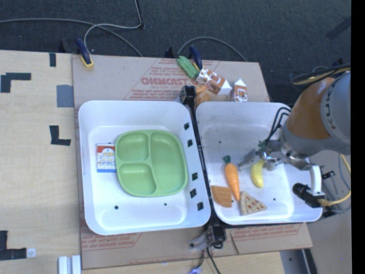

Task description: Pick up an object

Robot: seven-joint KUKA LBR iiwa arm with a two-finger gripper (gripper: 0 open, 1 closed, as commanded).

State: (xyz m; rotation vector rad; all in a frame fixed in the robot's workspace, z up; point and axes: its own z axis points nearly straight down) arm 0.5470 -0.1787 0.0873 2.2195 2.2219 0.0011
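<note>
Green divided plate (151, 162) – white bins (137, 221); orange carrot (231, 177), green top; yellow banana (257, 174).

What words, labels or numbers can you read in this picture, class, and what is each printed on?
"CHEMCAST": red print on the cardboard sheet under the bins.
Small card beside the green plate: print too small to read.
Small cartons behind the right bin: print too blurred to read.

Dark carpet floor (239, 16) behind a pale wooden bench (28, 153)
</note>
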